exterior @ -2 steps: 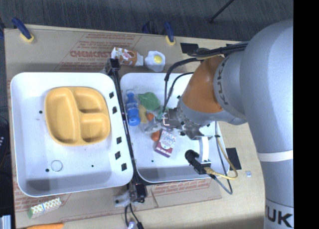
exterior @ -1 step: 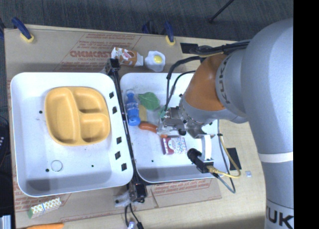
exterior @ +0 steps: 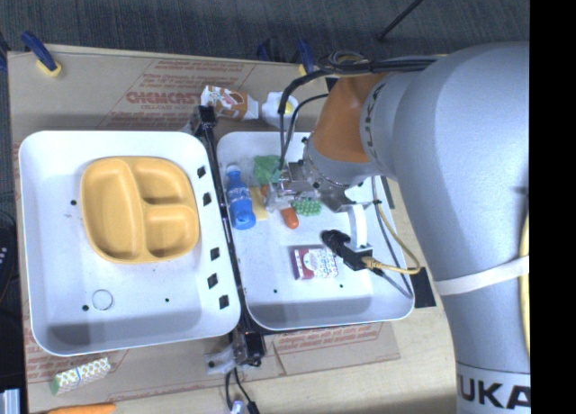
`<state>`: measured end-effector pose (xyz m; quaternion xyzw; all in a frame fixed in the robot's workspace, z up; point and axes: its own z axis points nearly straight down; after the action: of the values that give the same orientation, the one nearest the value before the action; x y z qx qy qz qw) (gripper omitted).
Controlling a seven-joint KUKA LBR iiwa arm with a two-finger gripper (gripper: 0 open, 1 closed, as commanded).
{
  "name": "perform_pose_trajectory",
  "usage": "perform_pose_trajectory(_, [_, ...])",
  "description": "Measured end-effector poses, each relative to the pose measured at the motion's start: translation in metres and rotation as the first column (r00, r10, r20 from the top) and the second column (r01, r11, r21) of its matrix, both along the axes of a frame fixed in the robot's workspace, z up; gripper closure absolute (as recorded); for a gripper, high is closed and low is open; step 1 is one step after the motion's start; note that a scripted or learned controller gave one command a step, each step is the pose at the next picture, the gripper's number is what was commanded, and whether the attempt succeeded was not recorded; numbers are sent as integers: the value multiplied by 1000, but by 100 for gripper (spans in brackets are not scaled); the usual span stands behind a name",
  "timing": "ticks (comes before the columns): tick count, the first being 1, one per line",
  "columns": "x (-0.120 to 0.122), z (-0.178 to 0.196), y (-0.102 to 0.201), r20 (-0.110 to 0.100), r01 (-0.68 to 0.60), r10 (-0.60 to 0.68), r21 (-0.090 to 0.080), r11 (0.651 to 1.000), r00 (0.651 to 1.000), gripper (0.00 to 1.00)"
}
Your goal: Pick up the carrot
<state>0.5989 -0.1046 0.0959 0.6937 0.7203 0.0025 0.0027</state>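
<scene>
While poised low over right bin (exterior: 270, 309), pincer (exterior: 290, 189) just above carrot (exterior: 289, 218), w/ carrot directly toward view's bottom, long axis approx. top-to-bottom; pincer spread or closed: can't tell.

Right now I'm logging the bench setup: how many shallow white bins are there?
2. The left bin holds a yellow divided tray; the right bin holds the carrot and other small items. The arm covers part of it.
</scene>
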Motion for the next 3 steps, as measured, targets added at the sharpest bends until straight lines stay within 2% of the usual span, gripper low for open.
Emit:
perform_pose_trajectory(1, [-26, 289, 13, -7, -147, 147, -1, 989, 989, 100])
perform_pose_trajectory(2, [-14, 281, -73, -9, -170, 170, -2, 985, 985, 100])
perform_pose_trajectory(3, [4, 215, -103, -9, -411, 411, 2, 912, 912, 100])
